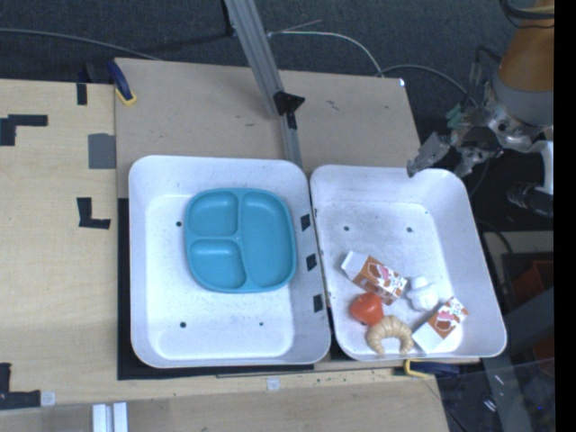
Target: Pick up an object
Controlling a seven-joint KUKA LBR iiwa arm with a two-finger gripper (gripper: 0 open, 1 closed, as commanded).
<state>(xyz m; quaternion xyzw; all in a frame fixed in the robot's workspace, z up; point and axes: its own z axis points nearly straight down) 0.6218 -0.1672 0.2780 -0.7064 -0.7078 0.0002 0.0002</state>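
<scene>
- We see the table bearing two bins; the left bin holds a blue tray.
- The right bin holds the small items, clustered at its near corner.
- The arm hangs past the right bin's far corner; we cannot tell the state of its hand.
- The carton looks light and stiff to us; we'd pinch its flat sides.
- The croissant touches the tomato; both look like light, smooth toys, likely slippery.
</scene>
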